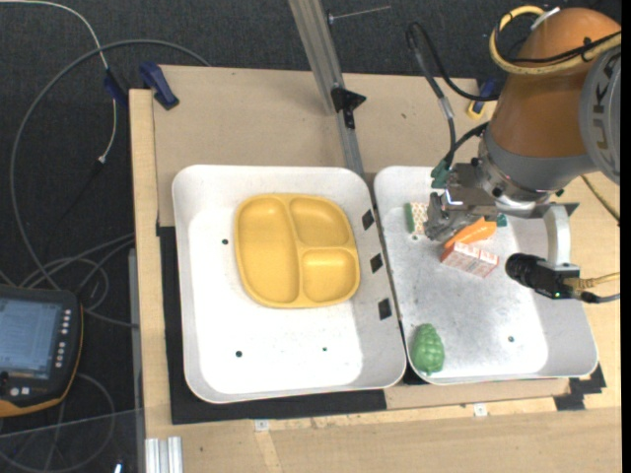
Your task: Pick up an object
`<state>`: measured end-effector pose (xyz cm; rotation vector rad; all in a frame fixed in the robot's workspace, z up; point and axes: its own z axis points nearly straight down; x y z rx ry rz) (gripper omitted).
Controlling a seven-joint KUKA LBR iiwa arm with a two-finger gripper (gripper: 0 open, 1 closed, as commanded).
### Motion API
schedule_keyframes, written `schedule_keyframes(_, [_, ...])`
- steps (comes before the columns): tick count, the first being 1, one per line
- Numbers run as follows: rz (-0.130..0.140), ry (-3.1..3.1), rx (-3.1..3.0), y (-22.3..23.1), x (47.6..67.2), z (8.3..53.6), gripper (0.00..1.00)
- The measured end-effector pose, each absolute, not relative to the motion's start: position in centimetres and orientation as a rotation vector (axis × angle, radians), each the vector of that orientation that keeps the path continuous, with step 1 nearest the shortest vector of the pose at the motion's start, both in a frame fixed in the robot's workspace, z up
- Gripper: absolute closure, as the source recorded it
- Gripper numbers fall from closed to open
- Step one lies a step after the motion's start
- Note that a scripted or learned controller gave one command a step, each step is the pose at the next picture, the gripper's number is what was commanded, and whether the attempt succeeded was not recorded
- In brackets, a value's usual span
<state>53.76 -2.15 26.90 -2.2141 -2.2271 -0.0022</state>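
We see our gripper [449,220] hanging directly above the orange-and-white carton [471,249], which lies just lower-right; its grip we cannot tell.

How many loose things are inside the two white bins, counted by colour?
Yellow: 1, the divided plate in the left bin
Green: 1, the lumpy object in the right bin
Orange and white: 1, the small carton under the gripper
Total: 3

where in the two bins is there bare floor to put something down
Left bin: a bare strip along the near edge, below the yellow divided plate, and a narrower one on its left. Right bin: open floor between the green object and the right rim. Its far end is crowded by the gripper and orange-and-white carton.
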Motion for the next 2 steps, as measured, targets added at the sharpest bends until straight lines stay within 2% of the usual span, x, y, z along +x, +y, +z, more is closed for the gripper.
schedule_keyframes(1, [0.003, -2.225, -2.21, 3.9, 54.1, 24.8, 1.0])
schedule_keyframes(2, [0.0, -2.227, -2.213, 9.0, 55.3, 23.2, 1.0])
